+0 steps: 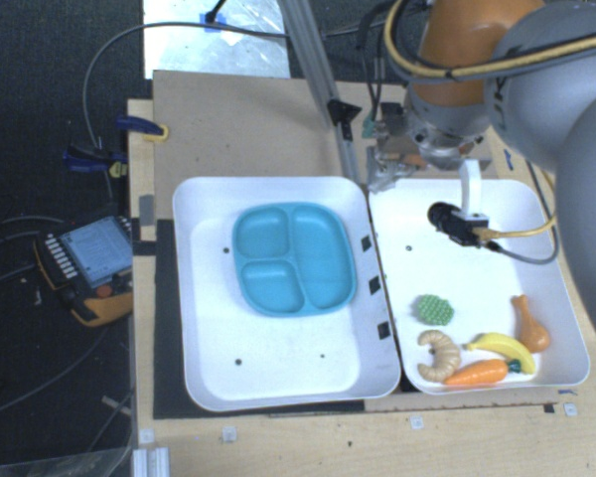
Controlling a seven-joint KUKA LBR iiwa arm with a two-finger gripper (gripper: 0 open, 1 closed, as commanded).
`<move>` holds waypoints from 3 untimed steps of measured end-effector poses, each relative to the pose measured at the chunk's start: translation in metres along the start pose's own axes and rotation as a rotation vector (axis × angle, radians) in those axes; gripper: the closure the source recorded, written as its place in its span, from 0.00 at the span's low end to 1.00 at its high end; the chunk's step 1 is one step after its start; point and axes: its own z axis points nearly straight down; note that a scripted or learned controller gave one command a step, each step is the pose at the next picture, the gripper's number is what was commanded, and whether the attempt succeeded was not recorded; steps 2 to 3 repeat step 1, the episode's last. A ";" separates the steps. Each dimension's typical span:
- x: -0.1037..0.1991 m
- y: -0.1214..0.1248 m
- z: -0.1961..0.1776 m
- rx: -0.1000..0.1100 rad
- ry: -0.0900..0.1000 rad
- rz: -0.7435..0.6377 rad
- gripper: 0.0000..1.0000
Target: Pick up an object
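Five foods [477, 351] crowding bin's [536, 202] near edge

A sky-blue divided plate [294, 259] sits in the left white bin [209, 366]. In the right white bin [566, 361] are a green dotted ball [434, 310], a tan croissant [439, 354], an orange carrot [476, 373], a yellow banana [504, 347] and a brown-orange drumstick [529, 324]. The table [238, 122] is plain beige. The arm [536, 58] is grey with an orange band.
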 end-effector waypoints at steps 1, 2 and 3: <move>0.058 -0.002 0.017 0.001 0.001 -0.001 1.00; 0.058 -0.002 0.017 0.001 0.001 -0.001 1.00; 0.058 -0.002 0.017 0.001 0.001 -0.001 1.00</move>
